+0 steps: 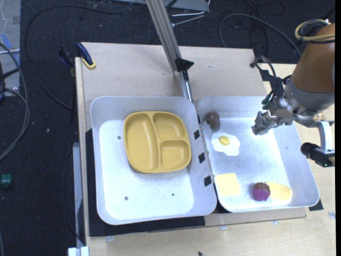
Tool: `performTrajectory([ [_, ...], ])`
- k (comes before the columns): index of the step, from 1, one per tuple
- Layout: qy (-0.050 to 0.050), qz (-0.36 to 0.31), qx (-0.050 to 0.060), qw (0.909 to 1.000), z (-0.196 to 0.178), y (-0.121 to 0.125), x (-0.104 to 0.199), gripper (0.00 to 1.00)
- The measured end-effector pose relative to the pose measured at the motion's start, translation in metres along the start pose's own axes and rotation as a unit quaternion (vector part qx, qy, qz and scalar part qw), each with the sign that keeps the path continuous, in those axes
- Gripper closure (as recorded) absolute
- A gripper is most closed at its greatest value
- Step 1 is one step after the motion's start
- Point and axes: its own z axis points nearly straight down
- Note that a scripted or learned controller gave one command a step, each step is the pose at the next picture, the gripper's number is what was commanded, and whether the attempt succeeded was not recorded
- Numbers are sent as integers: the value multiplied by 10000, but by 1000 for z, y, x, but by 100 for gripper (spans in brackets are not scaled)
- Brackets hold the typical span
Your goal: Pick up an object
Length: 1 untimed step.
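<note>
Looking down, I've got the gripper [262,124] hovering over the right bin [298,167], can't tell its grip state. Nothing's picked yet: fried egg [225,143], cheese slice [228,184], purple piece [260,191] sit spread out, easy targets.

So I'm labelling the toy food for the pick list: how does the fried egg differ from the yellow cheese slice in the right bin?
The fried egg is white with a raised yellow yolk; the cheese slice is plain pale yellow. The egg has a wavy, rounded outline, while the cheese is square with straight edges. The egg lies mid-bin, whereas the cheese sits nearer the front edge. Both lie flat in the right bin, on its left side.
</note>
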Motion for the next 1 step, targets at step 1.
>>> performTrajectory([
  [1, 1, -5, -8, 10000, -6, 6, 48, 100],
])
